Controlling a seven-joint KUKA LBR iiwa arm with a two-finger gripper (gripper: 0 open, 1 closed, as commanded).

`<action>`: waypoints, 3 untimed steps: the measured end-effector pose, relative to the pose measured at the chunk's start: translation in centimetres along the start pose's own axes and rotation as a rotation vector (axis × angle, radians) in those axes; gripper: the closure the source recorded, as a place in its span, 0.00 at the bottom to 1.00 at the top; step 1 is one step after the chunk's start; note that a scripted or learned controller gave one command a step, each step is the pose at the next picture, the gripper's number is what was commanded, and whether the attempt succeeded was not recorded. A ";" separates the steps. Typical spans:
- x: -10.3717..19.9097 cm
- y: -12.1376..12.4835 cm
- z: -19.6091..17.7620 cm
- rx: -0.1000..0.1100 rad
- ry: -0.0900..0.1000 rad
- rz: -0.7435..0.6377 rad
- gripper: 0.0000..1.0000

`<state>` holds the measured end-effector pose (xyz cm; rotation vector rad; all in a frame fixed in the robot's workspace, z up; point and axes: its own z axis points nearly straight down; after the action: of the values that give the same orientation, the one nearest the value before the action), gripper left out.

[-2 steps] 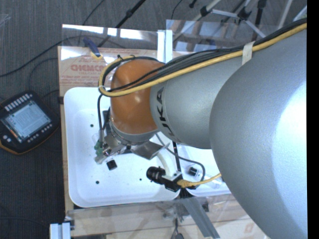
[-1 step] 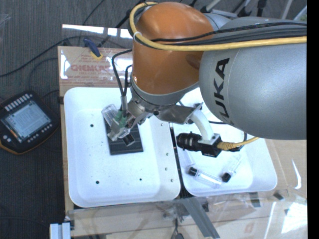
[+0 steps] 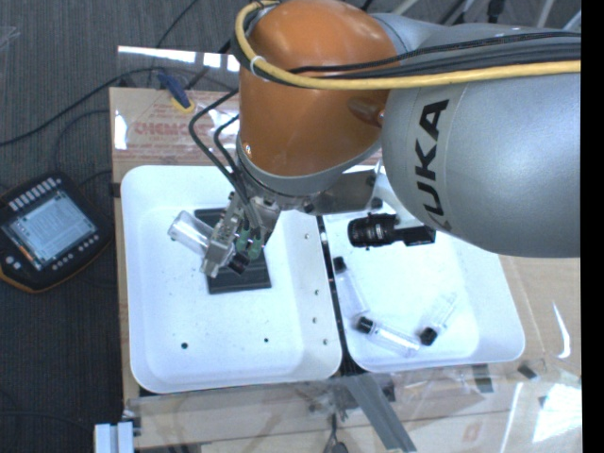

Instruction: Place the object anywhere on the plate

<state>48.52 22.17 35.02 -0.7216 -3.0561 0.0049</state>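
- Your pendant [image 3: 49, 229] lies on the dark floor, left of the bench.
- You have two clear vials [image 3: 385, 333], black-capped, in the right bin [image 3: 491, 333].
- Cardboard [image 3: 156, 121] sits behind the left bin [image 3: 170, 347].

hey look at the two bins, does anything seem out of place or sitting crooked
One thing, mildly. The dark plate in the left bin sits askew, its edges turned against the bin's sides. A clear vial lies tilted across its upper left edge, right by the gripper. In the right bin, two more clear vials lie scattered at angles.

Plate [image 3: 247, 276] in left bin [image 3: 170, 347]; vials [image 3: 396, 333] in right bin [image 3: 491, 338].
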 end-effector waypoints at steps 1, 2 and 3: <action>-10.8 6.6 -8.2 -0.001 -0.001 0.109 1.00; -15.4 8.9 -6.1 -0.001 -0.001 -0.050 1.00; -9.4 5.9 -8.2 -0.001 0.000 -0.277 1.00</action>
<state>59.62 23.29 43.17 -0.2921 -3.1265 0.0031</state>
